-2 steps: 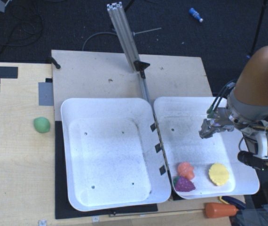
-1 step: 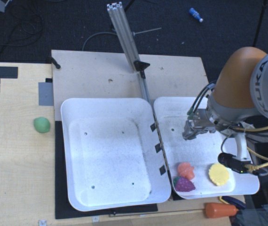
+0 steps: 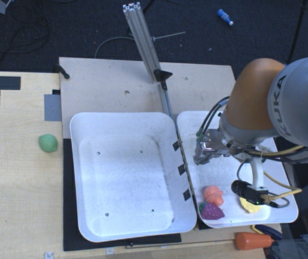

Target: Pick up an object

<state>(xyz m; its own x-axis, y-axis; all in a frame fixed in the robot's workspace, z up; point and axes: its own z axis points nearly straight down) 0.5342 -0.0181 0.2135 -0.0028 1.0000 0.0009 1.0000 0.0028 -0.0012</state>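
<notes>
Looking down at a slant, the camera view took in a pale bench board [image 3: 111, 85] that bore two shallow white bins side by side, with black floor [image 3: 62, 26] beyond it strewn with dark cables. A light wooden surface [image 3: 13, 161] lay to the left of the board, marked with black and grey patches, and a green ball [image 3: 48, 143] rested on it, well apart from the bins. A grey metal rail [image 3: 146, 42] ran slantwise from the far floor down toward the seam between the bins, and a small blue object [image 3: 225, 17] lay on the floor at the far right.

The left bin [image 3: 89, 125] showed only faint dark specks on its bottom. The right bin [image 3: 189, 123] held an orange object [image 3: 213, 193] touching a purple bunch of grapes [image 3: 212, 211] just below it, both near the front edge, and a yellow object [image 3: 249, 205] beside them, partly under a black cable fitting. An orange object [image 3: 254, 240] lay outside the bin's front rim.

The arm [image 3: 262, 101], grey with its orange band, reached in from the right over the right bin. The gripper [image 3: 203, 152] hung above the bin's left part, apart from the objects; whether it was wide or narrow could not be told
</notes>
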